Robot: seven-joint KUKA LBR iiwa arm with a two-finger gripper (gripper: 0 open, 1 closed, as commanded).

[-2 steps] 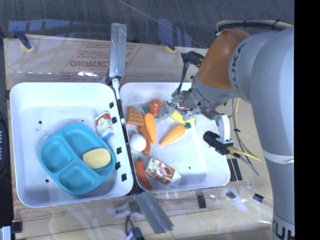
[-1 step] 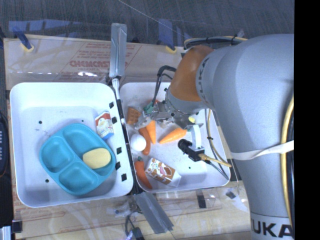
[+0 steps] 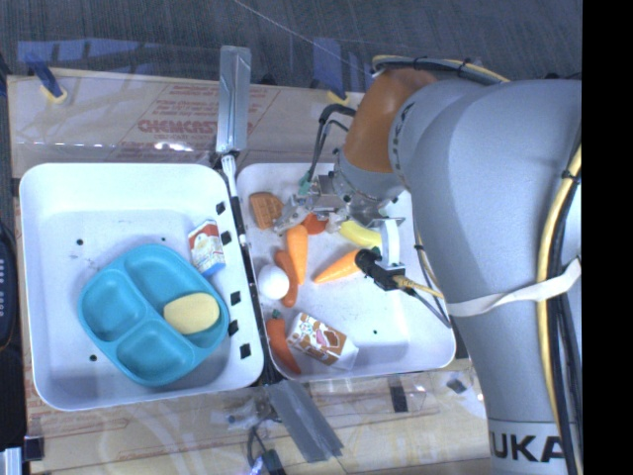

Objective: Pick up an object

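Over the right bin (image 3: 420,339), the gripper (image 3: 318,198) hangs low among crowded carrots (image 3: 296,250), a banana (image 3: 359,234) and a small bread piece (image 3: 264,209). Whether it has closed on anything I cannot tell. Such tight clutter could make it nudge pieces aside or catch two at once.

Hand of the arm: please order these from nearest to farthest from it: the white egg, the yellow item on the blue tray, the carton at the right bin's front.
From the hand, in the camera view:
1. White egg, right bin, by the divider.
2. Carton, right bin's front.
3. Yellow item, on the blue tray in the left bin.
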